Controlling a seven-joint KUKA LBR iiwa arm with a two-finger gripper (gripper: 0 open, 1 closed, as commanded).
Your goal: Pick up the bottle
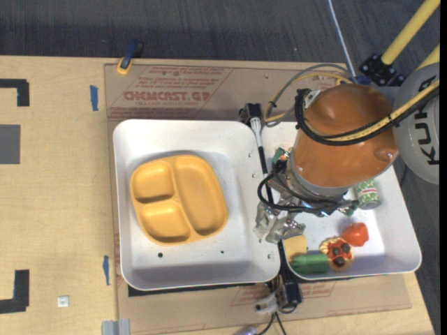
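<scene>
While the gripper (277, 223) hangs low at the seam between the 2 bins, you can't tell how its jaws stand. Bottle (368, 194), green-labelled, lies well off to their far side, half under the arm. Approach step; next, you shift across.

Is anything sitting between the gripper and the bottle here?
Nothing visible sits between them. The gripper hangs over the right bin's left edge; what looks like the bottle lies partly hidden under the arm's orange band. The toy vegetables lie nearer the front rim.
</scene>
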